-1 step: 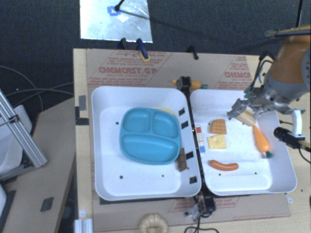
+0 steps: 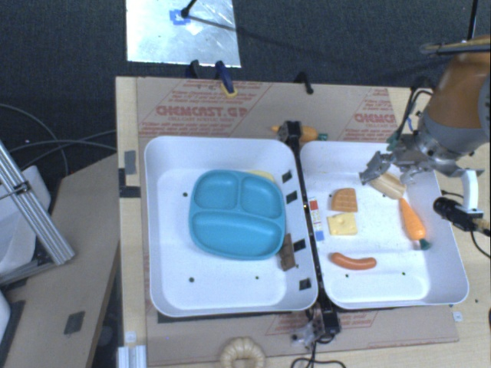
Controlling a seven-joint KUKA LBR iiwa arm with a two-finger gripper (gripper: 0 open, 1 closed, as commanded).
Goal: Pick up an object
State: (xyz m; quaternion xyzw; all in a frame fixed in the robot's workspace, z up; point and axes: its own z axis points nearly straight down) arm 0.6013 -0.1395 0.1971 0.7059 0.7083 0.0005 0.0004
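Two white bins sit side by side on a board printed with red lettering. Left bin (image 2: 165, 228) holds a blue divided plate (image 2: 236, 213), lying flat near the middle; a small brown piece (image 2: 288, 253) lies just beside the plate's lower right edge, against the wall between the bins.

Right bin (image 2: 445, 278) holds the loose items. A waffle-patterned brown square (image 2: 344, 200) lies just above a yellow cheese square (image 2: 342, 224), the two nearly touching. A sausage (image 2: 354, 261) lies flat lower down, well apart from the rest. A carrot (image 2: 413, 221) lies lengthwise toward the bin's right side. A pale tan block (image 2: 388, 184) lies tilted in the upper part of the bin.

The arm comes in from the right, orange band above the wrist. Its gripper (image 2: 390, 167) sits low over the upper right bin, directly at the tan block. Grey fingers appear spread to either side of the block's upper end, but whether they actually clamp it cannot be made out at this angle.

A sheet of foil (image 2: 180, 21) lies beyond the board.
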